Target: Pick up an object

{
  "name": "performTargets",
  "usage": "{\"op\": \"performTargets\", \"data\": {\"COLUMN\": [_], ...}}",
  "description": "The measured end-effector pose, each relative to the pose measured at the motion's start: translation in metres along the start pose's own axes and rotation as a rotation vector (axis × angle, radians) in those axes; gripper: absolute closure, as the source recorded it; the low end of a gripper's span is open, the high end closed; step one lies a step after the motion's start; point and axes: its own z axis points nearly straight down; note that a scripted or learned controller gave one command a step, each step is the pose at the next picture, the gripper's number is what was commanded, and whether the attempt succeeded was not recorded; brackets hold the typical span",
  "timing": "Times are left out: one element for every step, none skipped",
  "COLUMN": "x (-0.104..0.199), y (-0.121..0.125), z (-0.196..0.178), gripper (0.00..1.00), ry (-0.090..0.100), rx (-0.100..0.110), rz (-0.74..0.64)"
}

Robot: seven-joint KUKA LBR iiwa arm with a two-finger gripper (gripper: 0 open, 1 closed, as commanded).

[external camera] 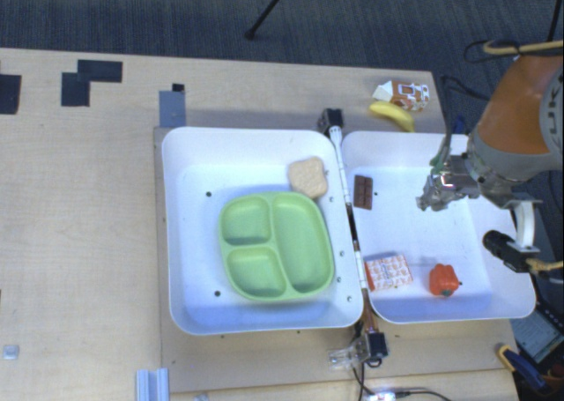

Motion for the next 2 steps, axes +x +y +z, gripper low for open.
{"op": "performTargets", "data": {"x": [0.0881,0.0874], "y": [-0.0445,-0.0445], "z": [-0.0270,-0.0270], "gripper": [1.00,0.00], "ry": [0.003,0.002], "rx": [0.001,0.001], "rz": [-0.003,-0.002]}}
